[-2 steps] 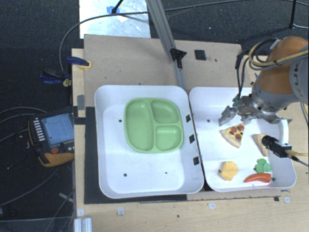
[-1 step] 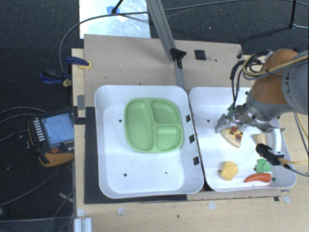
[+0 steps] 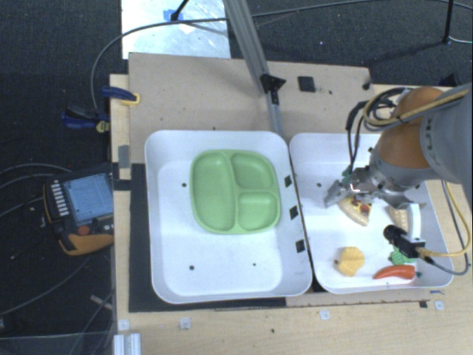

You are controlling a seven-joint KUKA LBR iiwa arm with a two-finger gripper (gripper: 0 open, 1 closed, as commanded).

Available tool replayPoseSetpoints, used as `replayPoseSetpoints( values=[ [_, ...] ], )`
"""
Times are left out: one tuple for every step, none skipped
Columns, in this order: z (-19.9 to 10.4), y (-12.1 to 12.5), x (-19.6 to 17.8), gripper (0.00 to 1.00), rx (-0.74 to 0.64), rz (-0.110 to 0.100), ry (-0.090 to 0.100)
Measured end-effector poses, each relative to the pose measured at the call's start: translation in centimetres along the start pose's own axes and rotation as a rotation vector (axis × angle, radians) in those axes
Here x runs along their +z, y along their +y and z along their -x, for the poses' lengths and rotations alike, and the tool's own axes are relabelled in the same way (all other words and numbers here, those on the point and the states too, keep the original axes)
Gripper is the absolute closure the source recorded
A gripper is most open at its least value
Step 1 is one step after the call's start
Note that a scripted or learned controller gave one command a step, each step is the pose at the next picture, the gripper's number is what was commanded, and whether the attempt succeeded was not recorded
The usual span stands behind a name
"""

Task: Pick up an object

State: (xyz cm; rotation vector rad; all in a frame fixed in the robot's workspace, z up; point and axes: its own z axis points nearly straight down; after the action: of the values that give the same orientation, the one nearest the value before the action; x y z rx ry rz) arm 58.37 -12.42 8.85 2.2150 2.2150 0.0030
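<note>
The left bin (image 3: 166, 272) holds one item: a pale green divided plate (image 3: 236, 191) with three compartments, one long compartment on its left side and two smaller ones on its right. The plate lies flat in the upper middle of the bin.

The right bin (image 3: 318, 220) holds the small objects. A yellow lumpy piece (image 3: 350, 260) lies near the front wall, left of centre. It is rounded, with no clear long axis.

The wedge-shaped piece (image 3: 358, 210) lies in the middle of the bin, directly under the gripper (image 3: 353, 193). It is tan along its edge with a lighter face and small red marks. Its long axis runs diagonally, from upper left to lower right; which end is the tip cannot be told.

The gripper is down at this wedge, with its grey metal parts just above and to the left of it. The gripper state cannot be told, nor whether the wedge is gripped.

A red pepper-like piece (image 3: 395, 273) with a green stem end (image 3: 400, 258) lies at the front right. Its long axis is near horizontal, stem end toward the upper right.

The arm (image 3: 414, 143) enters from the right, above the bin.
</note>
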Motion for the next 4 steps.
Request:
replayPoseSetpoints(
  values=[
    [0.0, 0.5, -1.6, 1.00, -0.002, 0.018, -0.003],
    [0.4, 1.0, -8.0, 1.00, -0.004, 0.000, 0.004],
    [0.4, 1.2, -11.5, 1.00, -0.005, -0.002, 0.004],
    [-5.4, 2.7, -11.2, 1.00, -0.011, -0.004, 0.007]
  ],
)
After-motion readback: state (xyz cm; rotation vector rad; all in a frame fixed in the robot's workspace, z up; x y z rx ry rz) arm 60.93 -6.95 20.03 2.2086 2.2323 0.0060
